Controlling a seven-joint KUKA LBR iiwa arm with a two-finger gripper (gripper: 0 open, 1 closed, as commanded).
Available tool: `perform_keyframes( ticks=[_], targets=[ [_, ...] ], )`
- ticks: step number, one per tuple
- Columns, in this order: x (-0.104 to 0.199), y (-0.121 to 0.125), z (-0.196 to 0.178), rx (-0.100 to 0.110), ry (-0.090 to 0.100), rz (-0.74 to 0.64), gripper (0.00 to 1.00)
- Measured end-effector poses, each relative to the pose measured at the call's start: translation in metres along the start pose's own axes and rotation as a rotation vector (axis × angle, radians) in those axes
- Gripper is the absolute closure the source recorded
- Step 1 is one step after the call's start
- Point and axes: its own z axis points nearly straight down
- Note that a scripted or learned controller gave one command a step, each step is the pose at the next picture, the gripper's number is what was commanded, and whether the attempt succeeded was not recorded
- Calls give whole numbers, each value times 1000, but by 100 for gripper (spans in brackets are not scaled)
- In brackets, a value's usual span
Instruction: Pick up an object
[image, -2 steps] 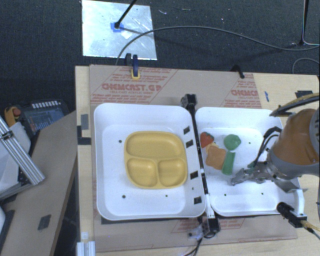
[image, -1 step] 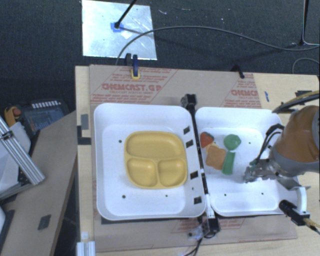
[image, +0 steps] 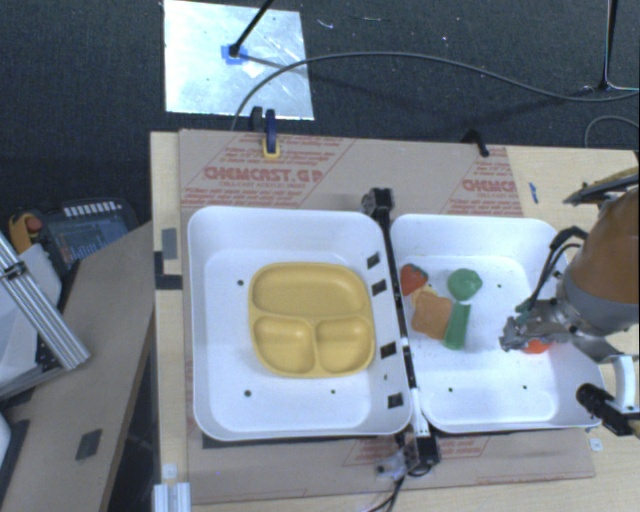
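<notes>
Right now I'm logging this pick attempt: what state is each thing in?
Yellow tray: flat in the left bin, compartments bare.
Green object: lying in the right bin, touching the orange block.
Red piece: resting beside the block.
Gripper: low over the right bin.

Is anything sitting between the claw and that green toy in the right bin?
Nothing visible. Bare white floor of the right bin separates the claw from the green plastic broccoli-shaped toy; the orange block lies on the toy's far side.
</notes>
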Motion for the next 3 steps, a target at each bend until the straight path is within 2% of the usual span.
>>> perform_keyframes(
  ticks=[1,2,3],
  targets=[
    [7,7,-60,-3,0,-1,100],
    [7,8,-89,0,0,-1,100],
    [56,16,-80,2,3,-5,100]
  ],
)
